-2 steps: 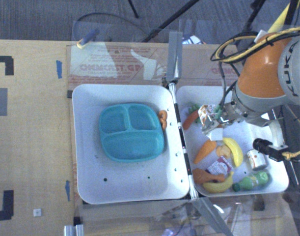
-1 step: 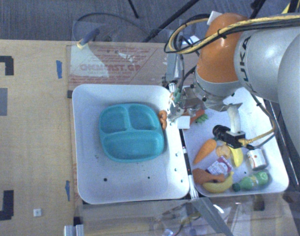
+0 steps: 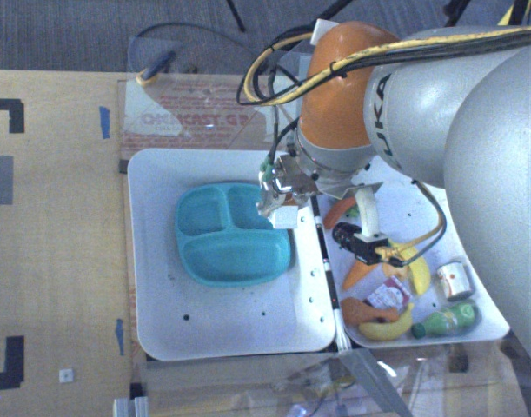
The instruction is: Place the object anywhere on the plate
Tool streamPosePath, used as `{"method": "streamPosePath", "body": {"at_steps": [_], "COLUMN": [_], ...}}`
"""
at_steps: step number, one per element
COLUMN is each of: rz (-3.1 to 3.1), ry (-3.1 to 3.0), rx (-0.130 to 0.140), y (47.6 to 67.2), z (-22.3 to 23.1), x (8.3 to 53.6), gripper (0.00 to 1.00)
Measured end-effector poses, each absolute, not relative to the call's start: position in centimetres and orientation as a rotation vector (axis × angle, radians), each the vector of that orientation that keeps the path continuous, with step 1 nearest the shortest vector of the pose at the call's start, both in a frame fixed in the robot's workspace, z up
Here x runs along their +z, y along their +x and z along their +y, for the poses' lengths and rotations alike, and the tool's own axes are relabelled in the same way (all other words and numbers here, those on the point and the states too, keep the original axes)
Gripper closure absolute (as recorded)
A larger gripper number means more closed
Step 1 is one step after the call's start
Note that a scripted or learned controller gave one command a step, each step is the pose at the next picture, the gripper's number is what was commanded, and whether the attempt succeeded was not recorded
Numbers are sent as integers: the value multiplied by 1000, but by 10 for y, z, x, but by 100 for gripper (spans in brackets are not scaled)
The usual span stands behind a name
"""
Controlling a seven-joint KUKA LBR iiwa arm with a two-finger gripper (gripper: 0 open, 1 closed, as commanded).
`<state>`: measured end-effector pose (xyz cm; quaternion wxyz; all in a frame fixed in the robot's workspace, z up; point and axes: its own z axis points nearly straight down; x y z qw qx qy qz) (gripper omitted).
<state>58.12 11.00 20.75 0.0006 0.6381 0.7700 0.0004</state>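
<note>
Below, wooden bench [image 3: 56,259] – two white bins [image 3: 152,302], grey carpet [image 3: 74,7].

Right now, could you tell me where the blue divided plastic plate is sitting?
The blue divided plastic plate lies in the left white bin, toward its upper right, with the gripper just over the plate's right edge, near the divider between the bins.

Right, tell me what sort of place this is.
Most likely a robotics lab test bench. A KUKA arm reaches over two white bins, one holding a blue divided plate, the other toy food such as a banana; blue tape marks dot the wooden benchtop.
</note>
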Motion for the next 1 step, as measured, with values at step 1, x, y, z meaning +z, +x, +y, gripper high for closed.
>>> {"method": "streamPosePath", "body": {"at_steps": [1], "rz": [2418], "ry": [2003], "rx": [2], "y": [581], "z": [110], "x": [208], "gripper": [0]}}
